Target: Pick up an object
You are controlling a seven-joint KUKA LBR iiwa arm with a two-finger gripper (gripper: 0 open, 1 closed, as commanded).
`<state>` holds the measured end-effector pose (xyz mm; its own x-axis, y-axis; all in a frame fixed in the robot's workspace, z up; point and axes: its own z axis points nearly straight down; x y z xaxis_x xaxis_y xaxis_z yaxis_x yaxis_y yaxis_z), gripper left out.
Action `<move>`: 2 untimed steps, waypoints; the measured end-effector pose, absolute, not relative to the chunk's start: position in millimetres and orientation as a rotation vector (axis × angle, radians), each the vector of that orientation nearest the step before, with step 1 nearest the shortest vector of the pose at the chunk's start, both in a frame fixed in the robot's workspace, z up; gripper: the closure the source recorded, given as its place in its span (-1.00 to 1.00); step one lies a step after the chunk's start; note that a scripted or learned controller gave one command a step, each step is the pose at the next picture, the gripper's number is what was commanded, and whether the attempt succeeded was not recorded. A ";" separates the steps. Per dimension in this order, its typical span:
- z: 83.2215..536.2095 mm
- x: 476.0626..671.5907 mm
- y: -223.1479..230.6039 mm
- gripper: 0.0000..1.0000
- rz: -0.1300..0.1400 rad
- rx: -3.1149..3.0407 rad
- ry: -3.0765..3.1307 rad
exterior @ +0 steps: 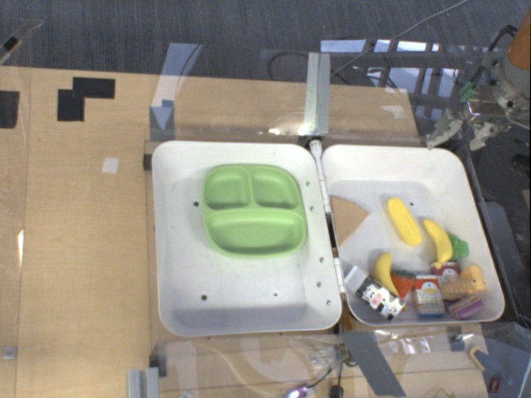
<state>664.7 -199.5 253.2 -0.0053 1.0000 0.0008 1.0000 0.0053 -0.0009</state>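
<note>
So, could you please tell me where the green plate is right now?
In the camera view, the green plate lies flat in the middle of the left bin, across the divider from the toy food piled in the right bin.

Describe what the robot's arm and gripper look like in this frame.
At the upper right edge, a sliver of orange band sits above pale grey wrist hardware. Below it the gripper is light grey metal with dark fittings, and a thin dark cable trails away up-left.
</note>
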 end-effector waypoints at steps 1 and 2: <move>128.1 614.3 -189.5 -1.00 0.001 -2.260 -2.179; 88.8 586.5 -185.7 -1.00 -0.012 -2.261 -2.192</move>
